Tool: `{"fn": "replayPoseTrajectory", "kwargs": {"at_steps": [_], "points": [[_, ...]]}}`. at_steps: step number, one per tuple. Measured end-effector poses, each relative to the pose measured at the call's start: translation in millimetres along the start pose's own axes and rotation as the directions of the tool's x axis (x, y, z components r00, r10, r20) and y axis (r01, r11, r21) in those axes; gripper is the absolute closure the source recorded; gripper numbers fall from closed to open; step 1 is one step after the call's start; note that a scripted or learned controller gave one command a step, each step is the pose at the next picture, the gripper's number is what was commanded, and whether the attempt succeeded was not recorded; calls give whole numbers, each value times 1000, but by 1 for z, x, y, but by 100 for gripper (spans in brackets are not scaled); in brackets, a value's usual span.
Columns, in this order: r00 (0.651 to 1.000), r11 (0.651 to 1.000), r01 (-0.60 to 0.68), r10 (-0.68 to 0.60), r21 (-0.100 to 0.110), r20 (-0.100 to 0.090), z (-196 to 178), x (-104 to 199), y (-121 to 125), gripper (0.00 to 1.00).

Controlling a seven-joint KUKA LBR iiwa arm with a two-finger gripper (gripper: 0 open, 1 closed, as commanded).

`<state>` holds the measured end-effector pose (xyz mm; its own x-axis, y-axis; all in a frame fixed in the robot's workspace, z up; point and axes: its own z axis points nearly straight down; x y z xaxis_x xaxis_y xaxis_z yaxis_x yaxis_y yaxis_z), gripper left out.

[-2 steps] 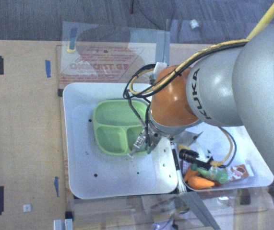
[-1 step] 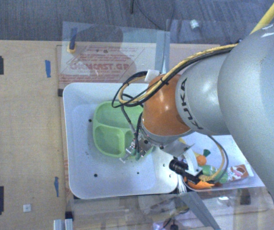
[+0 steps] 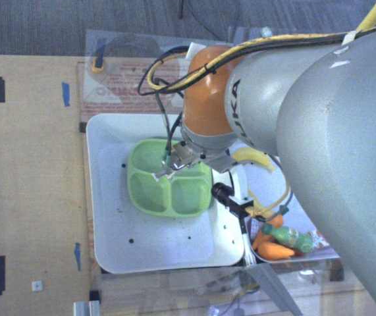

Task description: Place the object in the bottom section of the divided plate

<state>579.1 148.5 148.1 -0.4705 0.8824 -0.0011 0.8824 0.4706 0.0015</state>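
A light green divided plate [image 3: 155, 183] lies in the left white bin [image 3: 108, 236], with three sections visible. My gripper [image 3: 172, 166] hangs over the plate's upper right part, near the divider, under the orange wrist band. Whether anything sits between the fingers is hidden by the wrist. A yellow banana [image 3: 253, 157] peeks out beside the arm at the bin's right side.
The right bin [image 3: 319, 259] holds toy carrots [image 3: 276, 245] and a green item [image 3: 299, 240] near its front. The big grey arm covers most of the right bin. Bare bin floor lies in front of and left of the plate.
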Motion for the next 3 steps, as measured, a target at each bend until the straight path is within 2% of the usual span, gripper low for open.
{"fn": "replayPoseTrajectory", "kwargs": {"at_steps": [1,2,3], "points": [[925,924,381,-381,-14,8,53,41,2,100],[834,833,552,-552,-29,0,51,-4,0,100],[856,856,518,-518,2,-8,48,37,107,100]]}}
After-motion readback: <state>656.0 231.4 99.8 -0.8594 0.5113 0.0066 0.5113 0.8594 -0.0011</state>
